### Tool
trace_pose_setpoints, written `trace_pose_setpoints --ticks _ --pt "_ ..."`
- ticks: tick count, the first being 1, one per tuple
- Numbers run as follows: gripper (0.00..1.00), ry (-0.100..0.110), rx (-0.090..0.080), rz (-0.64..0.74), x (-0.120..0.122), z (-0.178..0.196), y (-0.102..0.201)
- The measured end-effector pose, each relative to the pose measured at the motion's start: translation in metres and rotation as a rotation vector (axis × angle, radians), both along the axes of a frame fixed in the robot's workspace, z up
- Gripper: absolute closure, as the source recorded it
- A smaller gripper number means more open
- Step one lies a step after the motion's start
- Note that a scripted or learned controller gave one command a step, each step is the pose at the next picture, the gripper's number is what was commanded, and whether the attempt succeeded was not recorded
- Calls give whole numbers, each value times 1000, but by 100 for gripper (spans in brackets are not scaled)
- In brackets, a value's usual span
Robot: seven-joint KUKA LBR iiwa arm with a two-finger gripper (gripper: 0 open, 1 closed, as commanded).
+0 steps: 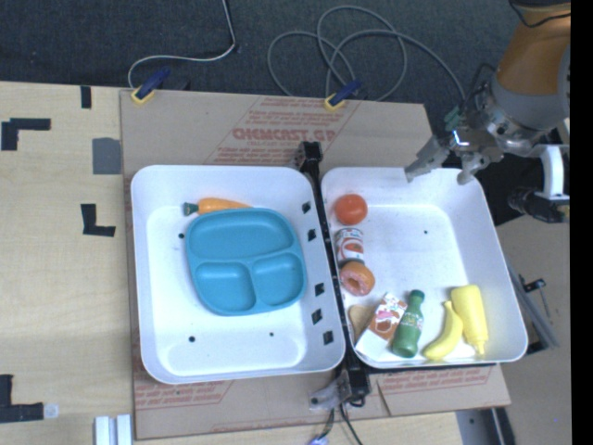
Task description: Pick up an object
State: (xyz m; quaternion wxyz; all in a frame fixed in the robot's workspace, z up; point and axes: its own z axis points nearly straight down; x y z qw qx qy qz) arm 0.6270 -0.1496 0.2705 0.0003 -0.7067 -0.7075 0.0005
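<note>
Tool (443, 166) spread open above right bin (491, 248) far edge; blue tray (246, 260) in left bin (157, 248)

single fixed camera, mounted above the bench, looking down at a slant. both white bins, left bin (148, 248) and right bin (491, 248), lie fully in frame; the arm (533, 63) enters at upper right.
</note>
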Motion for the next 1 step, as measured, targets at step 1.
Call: trace_pose_setpoints --ticks 1 --pt "0 2 2 1 10 -87 67"
